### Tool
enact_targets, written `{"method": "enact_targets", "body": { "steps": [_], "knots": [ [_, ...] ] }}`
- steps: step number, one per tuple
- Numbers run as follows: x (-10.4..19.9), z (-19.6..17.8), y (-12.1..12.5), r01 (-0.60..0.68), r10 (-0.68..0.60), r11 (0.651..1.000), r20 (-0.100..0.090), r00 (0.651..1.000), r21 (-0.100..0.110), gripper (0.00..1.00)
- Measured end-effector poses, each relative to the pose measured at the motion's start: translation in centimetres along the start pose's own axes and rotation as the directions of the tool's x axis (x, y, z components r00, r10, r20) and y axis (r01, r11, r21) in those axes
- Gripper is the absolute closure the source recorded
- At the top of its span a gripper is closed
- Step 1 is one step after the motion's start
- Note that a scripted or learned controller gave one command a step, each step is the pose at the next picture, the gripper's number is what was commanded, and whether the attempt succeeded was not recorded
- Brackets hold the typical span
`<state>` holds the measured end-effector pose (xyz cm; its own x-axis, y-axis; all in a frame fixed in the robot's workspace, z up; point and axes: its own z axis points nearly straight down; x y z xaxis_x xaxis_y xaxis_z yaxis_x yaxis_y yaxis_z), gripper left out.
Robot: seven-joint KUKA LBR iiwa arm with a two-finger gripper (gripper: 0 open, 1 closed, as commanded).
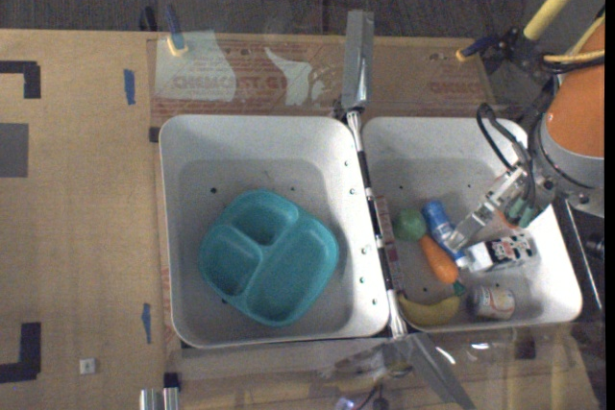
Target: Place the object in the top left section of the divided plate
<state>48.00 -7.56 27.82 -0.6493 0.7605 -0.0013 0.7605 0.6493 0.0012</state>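
A teal divided plate lies in the left bin, with nothing in its sections. The right bin holds a green round fruit, a blue bottle, an orange carrot, a yellow banana, a small can and a black-and-white carton. My gripper reaches down into the right bin from the right. Its tip is low among the objects, just right of the blue bottle and above the carrot. It partly hides the carton's left end.
The metal divider between the bins runs between the plate and the objects. The arm's orange band and black cables hang over the right bin's right rim. Brown cardboard surrounds the bins.
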Motion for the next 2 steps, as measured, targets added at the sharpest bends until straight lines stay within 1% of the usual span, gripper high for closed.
{"method": "enact_targets", "body": {
  "steps": [1, 2],
  "knots": [
    [1.0, -5.5, 1.0, 0.109, -0.109, 0.994, 0.003, 0.994, -0.002, 0.0],
    [1.8, -15.8, 8.7, -0.061, 0.061, 0.998, 0.002, 0.998, -0.002, 0.0]
  ]
}}
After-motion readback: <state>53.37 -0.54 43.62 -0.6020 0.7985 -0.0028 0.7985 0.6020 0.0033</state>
